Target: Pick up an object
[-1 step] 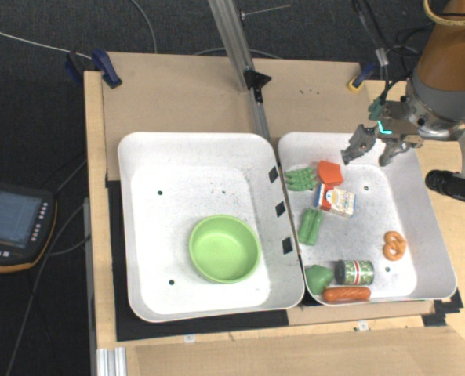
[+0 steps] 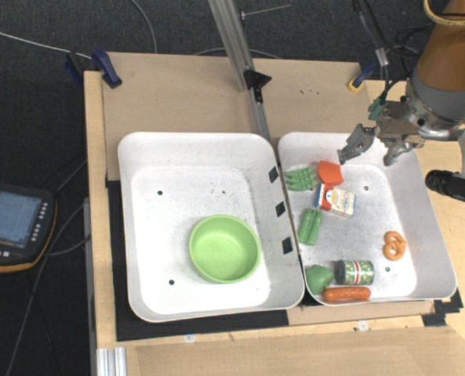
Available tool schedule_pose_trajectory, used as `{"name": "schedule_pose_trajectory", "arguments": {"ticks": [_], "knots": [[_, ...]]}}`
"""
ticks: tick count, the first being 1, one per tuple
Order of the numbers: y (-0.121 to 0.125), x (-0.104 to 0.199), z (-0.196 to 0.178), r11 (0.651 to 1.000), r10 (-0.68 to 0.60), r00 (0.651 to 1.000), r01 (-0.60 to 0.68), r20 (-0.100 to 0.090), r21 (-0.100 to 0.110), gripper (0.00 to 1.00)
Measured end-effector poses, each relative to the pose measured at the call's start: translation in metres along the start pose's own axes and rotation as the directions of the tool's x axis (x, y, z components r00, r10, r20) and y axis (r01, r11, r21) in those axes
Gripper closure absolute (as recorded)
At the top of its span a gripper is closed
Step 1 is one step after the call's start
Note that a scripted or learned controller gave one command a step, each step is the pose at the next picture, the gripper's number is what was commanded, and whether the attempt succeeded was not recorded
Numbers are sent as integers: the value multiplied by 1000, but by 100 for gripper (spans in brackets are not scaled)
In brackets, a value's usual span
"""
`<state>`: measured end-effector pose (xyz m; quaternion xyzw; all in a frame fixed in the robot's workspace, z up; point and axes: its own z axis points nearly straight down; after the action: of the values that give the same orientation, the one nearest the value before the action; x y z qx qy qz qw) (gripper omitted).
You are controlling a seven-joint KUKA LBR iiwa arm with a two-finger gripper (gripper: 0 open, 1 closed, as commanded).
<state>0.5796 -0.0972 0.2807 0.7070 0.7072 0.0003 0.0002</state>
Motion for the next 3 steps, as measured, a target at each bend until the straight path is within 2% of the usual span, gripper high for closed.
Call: {"name": "schedule_pose_trajectory", "arguments": {"ticks": [1, 3], "knots": [[4, 9, 56, 1000, 0, 1000, 0, 0, 5, 0], [0, 2, 142, 1000, 0, 1000, 0, 0, 4, 0]]}}
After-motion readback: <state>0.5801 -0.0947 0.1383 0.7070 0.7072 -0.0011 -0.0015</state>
